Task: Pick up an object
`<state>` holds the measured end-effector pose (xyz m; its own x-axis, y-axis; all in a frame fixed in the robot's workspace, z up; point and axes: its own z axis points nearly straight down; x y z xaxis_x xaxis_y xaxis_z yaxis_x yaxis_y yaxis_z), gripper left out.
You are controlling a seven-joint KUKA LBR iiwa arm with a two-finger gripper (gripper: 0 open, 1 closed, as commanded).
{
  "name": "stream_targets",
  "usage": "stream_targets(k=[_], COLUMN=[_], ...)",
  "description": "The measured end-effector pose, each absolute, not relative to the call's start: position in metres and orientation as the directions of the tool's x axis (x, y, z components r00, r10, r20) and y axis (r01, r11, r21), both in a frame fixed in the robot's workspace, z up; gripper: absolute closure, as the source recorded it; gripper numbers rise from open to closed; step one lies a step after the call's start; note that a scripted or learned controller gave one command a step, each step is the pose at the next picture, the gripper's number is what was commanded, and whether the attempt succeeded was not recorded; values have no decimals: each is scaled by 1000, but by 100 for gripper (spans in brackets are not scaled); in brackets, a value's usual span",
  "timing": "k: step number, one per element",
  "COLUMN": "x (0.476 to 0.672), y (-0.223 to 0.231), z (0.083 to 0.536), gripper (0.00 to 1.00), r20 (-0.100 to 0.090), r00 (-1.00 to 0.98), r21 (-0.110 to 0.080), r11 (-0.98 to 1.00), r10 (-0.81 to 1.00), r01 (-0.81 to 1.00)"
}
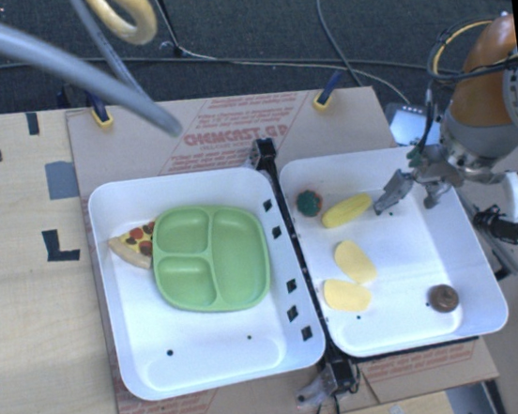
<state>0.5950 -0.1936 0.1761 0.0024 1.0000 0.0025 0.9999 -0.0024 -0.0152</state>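
Note:
My gripper [412, 192] hangs over the upper right part of the right bin [472, 315], fingers spread apart with nothing between them. Just left of it lies a yellow banana-shaped piece [346, 210]. A small dark green ball [309, 203] sits further left, near the divider. Two yellow oval pieces [353, 261] [346, 295] lie in the middle of that bin. A small brown round object [442, 297] rests near the bin's lower right corner.
The left bin [132, 360] holds a green divided plate [211, 258] and a pizza slice [134, 245] tucked at the plate's left edge. Black clips [262, 153] join the bins along the middle. Cables run across the dark floor behind the bench.

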Motion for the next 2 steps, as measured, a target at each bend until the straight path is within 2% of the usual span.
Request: stream_targets(k=[1, 2], x=[599, 592], y=[-193, -196], z=[185, 122], gripper=[0, 0], r20=[0, 0], r00=[-1, -1], r21=[-2, -7], r11=[1, 1], r10=[1000, 1000], r01=[1000, 1000])
